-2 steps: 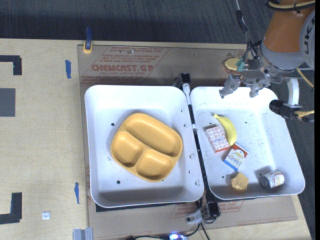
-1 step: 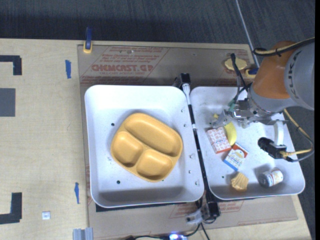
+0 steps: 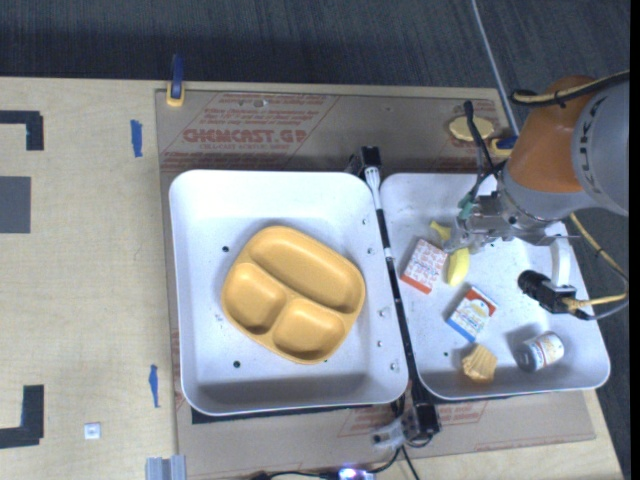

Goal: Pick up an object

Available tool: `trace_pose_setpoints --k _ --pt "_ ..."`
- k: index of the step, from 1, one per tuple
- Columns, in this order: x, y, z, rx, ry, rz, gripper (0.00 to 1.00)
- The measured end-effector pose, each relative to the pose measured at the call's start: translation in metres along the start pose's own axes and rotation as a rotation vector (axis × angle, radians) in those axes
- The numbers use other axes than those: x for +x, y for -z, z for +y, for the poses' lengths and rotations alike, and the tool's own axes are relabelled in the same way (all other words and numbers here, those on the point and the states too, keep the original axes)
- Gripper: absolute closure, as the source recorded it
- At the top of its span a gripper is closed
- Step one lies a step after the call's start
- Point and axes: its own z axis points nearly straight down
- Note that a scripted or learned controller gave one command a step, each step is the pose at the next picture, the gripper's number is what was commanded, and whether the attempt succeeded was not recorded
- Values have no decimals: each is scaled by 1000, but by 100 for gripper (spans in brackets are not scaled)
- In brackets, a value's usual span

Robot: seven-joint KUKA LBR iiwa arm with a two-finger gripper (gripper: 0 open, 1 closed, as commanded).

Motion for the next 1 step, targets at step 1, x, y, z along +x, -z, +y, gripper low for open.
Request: trace_pose_setpoints --k 1 --pt "51 77 -44 13 2 1 100"
